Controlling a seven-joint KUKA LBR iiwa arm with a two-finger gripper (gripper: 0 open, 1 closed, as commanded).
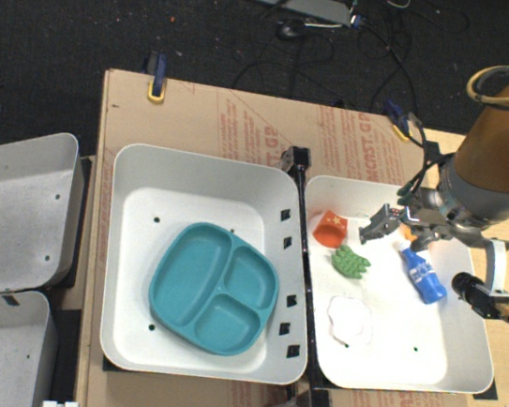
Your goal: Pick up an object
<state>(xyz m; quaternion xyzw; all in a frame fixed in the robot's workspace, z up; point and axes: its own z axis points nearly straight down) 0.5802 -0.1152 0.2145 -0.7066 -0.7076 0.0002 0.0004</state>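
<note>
The right bin (458, 366) holds an orange cup-like piece (330, 228) at its left, a green bumpy object (351, 261) just below it, a blue bottle (424, 277) lying at a slant, and a white lump (348, 319) that barely stands out from the bin floor. My gripper (398, 234) hangs over the upper middle of this bin, between the orange piece and the blue bottle. It is open, one dark finger (376, 226) pointing left and the other beside the bottle's top. A small orange bit (407, 232) shows between the fingers, and I cannot tell whether they touch it.
The left bin (128, 226) holds a teal divided plate (213, 288). A black divider with clips (299, 252) runs between the bins. Two spare white bins (7, 208) lie off the bench at left. The grey and orange arm (505, 141) covers the right bin's upper right corner.
</note>
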